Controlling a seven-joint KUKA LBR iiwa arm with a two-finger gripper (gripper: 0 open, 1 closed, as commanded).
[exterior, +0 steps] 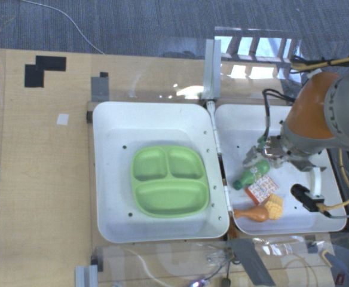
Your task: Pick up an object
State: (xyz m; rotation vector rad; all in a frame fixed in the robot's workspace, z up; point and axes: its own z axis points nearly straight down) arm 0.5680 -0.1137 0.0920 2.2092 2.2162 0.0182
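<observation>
Right shallow white plastic bin (241, 119) open along its far wall, clutter crowded against its near rim, two-finger metal gripper (257, 156) low near the divider, grip state unclear, green plastic bottle (250, 176) just beneath it, red-and-white patterned card (262, 189), yellow corn piece (274, 206), orange carrot toy (250, 214), left bin (112, 160) holding a green sectioned plate (170, 180).

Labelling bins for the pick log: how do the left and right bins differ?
The left bin holds one green divided plate, lying flat; the right bin holds several small items: a green bottle, an orange carrot. The claw hangs over the right bin, not the left. Both are shallow and white.
</observation>
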